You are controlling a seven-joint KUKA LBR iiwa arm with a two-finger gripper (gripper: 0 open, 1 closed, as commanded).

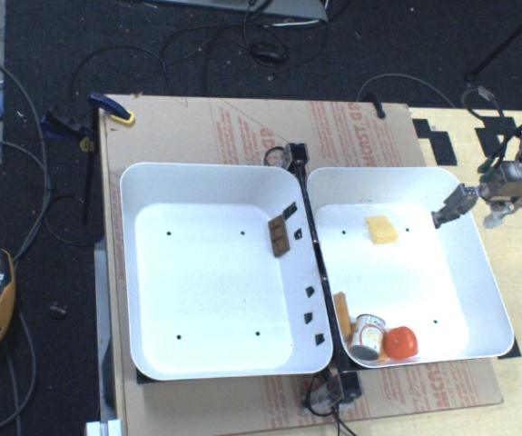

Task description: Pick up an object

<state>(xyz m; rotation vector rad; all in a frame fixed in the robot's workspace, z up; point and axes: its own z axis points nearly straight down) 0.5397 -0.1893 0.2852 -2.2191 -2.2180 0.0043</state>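
The approach step is judged to be in hand: the gripper [472, 205] is seen at the three o'clock rim of the right bin [478, 252], with its fingers spread wide and nothing held between them. The nearest candidate, a pale yellow block [382, 230], is found lying flat toward ten o'clock from the bin's middle, well apart from the gripper. Travel toward nine o'clock and a descent over it would be called for next.

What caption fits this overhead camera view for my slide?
Robot hand at the right bin rim, near a yellow block; tomato and can in the corner.
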